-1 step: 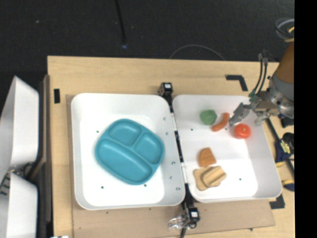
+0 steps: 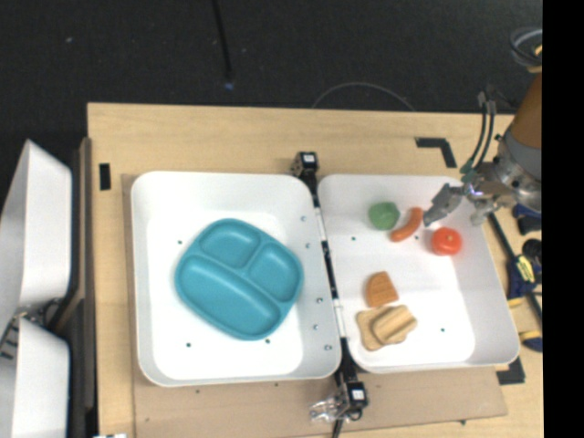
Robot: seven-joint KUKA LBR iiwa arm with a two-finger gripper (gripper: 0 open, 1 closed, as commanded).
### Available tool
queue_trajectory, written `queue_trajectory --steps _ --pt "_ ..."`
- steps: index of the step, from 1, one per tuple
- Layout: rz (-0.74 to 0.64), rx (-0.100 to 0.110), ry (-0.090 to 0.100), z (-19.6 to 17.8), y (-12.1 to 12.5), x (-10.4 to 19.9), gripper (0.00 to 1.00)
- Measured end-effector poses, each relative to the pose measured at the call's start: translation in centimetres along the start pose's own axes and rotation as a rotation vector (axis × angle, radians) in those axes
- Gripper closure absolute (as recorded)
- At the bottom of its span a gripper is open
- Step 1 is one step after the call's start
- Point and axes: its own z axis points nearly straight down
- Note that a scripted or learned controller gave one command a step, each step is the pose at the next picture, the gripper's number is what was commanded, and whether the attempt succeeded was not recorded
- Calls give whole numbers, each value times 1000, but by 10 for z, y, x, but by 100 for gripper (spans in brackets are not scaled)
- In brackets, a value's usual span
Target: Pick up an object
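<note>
Orange and sausage-shaped, a small toy piece (image 2: 407, 225) lies in the right bin (image 2: 474, 336), near its far wall, tilted so that its upper end points toward the gripper (image 2: 453, 204). A green round object (image 2: 383, 214) sits just beside it on the left, touching or nearly so. A red round object (image 2: 446, 241) rests to its right, a little nearer the camera. The gripper hangs over this cluster, with one grey finger (image 2: 440, 204) reaching down close to the orange piece's upper end; whether the fingers are spread or pressed together cannot be told, and nothing is seen between them. Nearer the front of the same bin lie an orange-brown wedge (image 2: 381, 289) and, just below it, a tan bread-like piece (image 2: 386, 326), the two almost touching. The left bin (image 2: 155, 336) holds a teal divided plate (image 2: 239, 277) with three compartments, lying flat at a slant. Both bins rest side by side on a pale wooden bench (image 2: 210, 135).
</note>
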Motion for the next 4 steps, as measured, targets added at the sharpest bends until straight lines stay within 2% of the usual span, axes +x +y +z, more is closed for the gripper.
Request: queue_trajectory --steps 1,2,3,4 --pt "-1 4 -2 49 2 8 0" --pt "3 4 -2 108 -6 1 0" --pt "4 4 -3 139 -6 -1 0" --pt "5 -4 -3 126 -4 -1 100"
